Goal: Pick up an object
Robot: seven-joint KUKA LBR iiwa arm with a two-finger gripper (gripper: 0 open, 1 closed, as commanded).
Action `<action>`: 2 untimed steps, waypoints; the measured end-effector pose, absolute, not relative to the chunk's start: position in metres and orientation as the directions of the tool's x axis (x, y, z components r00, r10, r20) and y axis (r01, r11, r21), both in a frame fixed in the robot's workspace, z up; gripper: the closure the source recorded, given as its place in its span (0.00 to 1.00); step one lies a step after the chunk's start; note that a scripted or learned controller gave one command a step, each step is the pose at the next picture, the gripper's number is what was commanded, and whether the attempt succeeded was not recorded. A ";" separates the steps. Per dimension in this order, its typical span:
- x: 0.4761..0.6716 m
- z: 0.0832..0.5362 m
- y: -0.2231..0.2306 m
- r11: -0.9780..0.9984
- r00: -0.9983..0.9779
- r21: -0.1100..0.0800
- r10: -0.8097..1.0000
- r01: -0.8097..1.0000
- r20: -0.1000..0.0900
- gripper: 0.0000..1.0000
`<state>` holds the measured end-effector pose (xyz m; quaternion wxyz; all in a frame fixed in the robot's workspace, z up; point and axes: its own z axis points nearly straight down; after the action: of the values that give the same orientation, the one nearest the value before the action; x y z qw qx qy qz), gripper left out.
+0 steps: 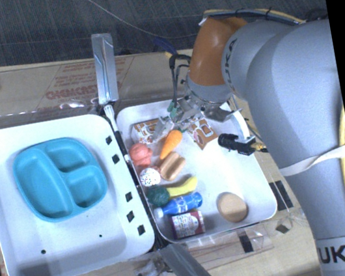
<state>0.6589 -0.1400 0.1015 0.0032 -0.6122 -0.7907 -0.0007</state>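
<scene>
The right white bin (256,179) holds several small items. An orange carrot (171,141) lies near its back, with a hot dog bun (171,165) just in front of it and a pink ball (140,153) to the left. A yellow banana (182,186), a blue bottle (183,203), a red can (186,224) and a tan round bun (231,207) sit toward the front. My gripper (180,114) hangs over the bin's back edge, just above and right of the carrot, next to a brown patterned packet (203,133).
The left white bin (22,259) holds a blue divided plate (60,177). A second patterned packet (146,132) lies at the right bin's back left. A white dotted ball (150,177) and a green item (158,196) sit by the divider. The grey arm (284,94) covers the right side.
</scene>
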 end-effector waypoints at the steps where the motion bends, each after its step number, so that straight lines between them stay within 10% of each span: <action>1: 0.660 0.102 -0.143 0.194 -0.194 -0.002 0.981 0.981 0.008 0.00; 2: 0.616 0.094 -0.131 0.248 -0.248 0.002 0.969 0.969 -0.005 0.00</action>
<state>0.6161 -0.1315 0.0940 -0.0023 -0.6132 -0.7899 0.0008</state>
